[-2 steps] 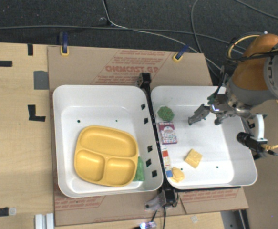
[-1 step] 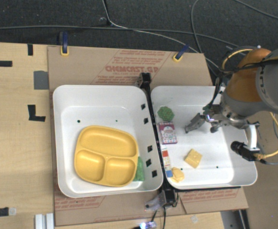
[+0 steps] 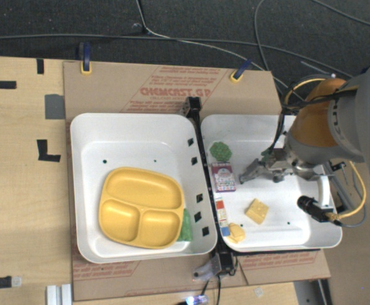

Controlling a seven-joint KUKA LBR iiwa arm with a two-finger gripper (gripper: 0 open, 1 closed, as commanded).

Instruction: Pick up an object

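Note:
In the right bin lie a green broccoli-like piece, a small pink box, a yellow cheese wedge and a small pale yellow item at the front left corner. My gripper hangs low over the bin's middle, just right of the pink box and above the cheese wedge. Its fingers are spread open with nothing between them.
The left bin holds a yellow divided plate with a green item at its right edge. A red and white strip lies along the right bin's left wall. Cables run along the arm at the right.

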